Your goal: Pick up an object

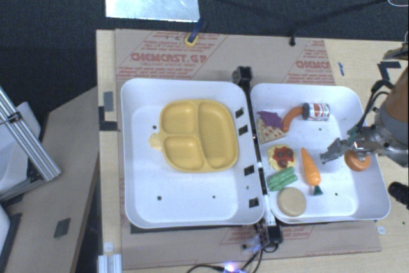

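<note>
My gripper hangs over the right side of the right bin, reaching in from the right edge. An orange round toy lies just right of its tip, partly under the wrist. To the gripper's left lies an orange carrot. Further left are a small pizza, green beans and a tan round bun. At the bin's back lie a can, a sausage, a waffle and purple grapes. I see nothing held in the gripper.
The left bin holds a yellow divided plate. A black hinged divider runs between the bins. A metal frame stands at the far left, beyond the bench.
</note>
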`<action>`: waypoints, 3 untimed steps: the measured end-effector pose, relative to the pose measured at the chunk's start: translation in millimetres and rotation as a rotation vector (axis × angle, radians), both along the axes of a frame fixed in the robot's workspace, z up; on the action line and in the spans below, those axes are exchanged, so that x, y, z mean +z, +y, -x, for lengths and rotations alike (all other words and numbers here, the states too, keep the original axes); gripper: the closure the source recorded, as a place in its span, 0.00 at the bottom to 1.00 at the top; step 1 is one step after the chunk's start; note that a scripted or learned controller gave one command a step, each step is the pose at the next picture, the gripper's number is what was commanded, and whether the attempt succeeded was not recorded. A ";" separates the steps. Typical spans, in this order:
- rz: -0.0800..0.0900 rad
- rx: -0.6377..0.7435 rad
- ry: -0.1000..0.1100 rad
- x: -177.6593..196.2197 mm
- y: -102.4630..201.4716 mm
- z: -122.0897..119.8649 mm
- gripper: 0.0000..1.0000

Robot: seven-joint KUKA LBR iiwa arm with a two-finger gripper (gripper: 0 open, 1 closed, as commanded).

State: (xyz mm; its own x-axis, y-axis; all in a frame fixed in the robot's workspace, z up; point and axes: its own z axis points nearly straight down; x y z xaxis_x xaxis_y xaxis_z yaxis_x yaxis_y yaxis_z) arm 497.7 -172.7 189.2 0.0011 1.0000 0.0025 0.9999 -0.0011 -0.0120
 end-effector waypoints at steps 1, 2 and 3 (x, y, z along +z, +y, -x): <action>0.003 0.004 -0.013 6.6 0.4 -3.3 0.00; 0.001 0.003 -0.009 -54.1 3.4 -9.2 0.00; 0.004 0.002 -0.017 -90.9 2.8 -10.9 0.00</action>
State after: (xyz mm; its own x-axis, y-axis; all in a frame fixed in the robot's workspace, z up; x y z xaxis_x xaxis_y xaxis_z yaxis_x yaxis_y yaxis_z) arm 508.6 -169.9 98.3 -0.0009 1.0000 -0.0016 1.0000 0.0009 0.0054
